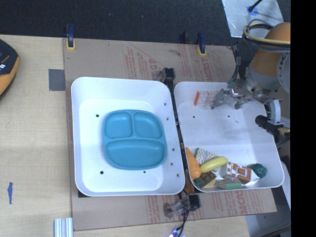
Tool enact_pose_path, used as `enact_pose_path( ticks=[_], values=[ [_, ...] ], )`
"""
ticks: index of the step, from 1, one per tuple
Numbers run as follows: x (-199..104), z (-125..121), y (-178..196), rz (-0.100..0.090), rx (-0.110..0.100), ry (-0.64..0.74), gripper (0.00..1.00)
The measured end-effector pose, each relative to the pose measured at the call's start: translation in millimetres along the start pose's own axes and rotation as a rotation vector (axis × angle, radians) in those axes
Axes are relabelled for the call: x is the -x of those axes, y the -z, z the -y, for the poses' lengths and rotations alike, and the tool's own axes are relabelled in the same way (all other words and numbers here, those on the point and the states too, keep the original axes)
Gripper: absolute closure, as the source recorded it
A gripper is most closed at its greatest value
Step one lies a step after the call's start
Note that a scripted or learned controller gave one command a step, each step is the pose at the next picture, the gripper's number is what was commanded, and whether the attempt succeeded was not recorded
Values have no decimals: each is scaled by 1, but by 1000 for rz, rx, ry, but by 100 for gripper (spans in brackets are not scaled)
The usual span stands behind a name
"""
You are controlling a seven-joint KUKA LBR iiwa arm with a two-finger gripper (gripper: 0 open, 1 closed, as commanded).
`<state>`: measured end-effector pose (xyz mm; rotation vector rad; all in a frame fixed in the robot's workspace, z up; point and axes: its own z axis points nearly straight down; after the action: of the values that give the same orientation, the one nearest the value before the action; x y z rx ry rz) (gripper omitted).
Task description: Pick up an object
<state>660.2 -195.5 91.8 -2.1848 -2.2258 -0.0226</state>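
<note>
White right bin (232, 132): end effector (230, 98), fingers spread wide and empty at far edge, should centre over near-edge banana (213, 163) before descending.

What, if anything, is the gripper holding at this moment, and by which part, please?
Nothing is held. The gripper hovers open over the right bin's far end, beside a small orange packet, with nothing between its fingers.

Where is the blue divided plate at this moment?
The blue three-compartment plastic plate lies flat near the middle of the left shallow white bin, on the camera view's left half, across the divide from the right white bin holding the small toys.
</note>
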Motion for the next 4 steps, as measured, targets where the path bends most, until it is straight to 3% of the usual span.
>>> enact_pose_path(
  ticks=[4],
  values=[
    [2, 0, 0, 3, 0, 0, 0]
  ],
)
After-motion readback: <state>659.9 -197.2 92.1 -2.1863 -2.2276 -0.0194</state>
